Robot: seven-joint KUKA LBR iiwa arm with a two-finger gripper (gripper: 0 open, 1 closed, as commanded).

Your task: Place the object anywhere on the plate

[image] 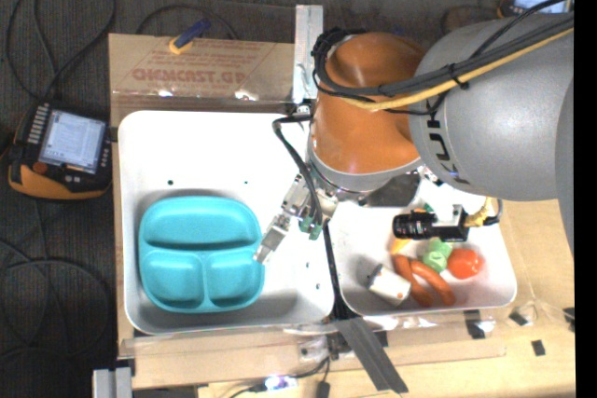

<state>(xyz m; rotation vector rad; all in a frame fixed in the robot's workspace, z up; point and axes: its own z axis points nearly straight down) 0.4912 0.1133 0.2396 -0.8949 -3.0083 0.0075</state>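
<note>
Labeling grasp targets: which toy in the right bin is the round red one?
The tomato, at the right end of the toy pile in the right bin. It is round and red; the carrot-like piece beside it is long and orange-red.

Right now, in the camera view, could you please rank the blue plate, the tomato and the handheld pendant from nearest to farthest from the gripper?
From the gripper:
1. Blue plate, just to its left, in the left bin.
2. Tomato, in the right bin.
3. Handheld pendant, on the floor at far left.

Lighting even and bright from overhead. White bins (187, 144) near overexposed, mild glare on the arm's (504, 107) grey housing. Soft shadows beneath arm. Focus adequate; slight graininess.
</note>
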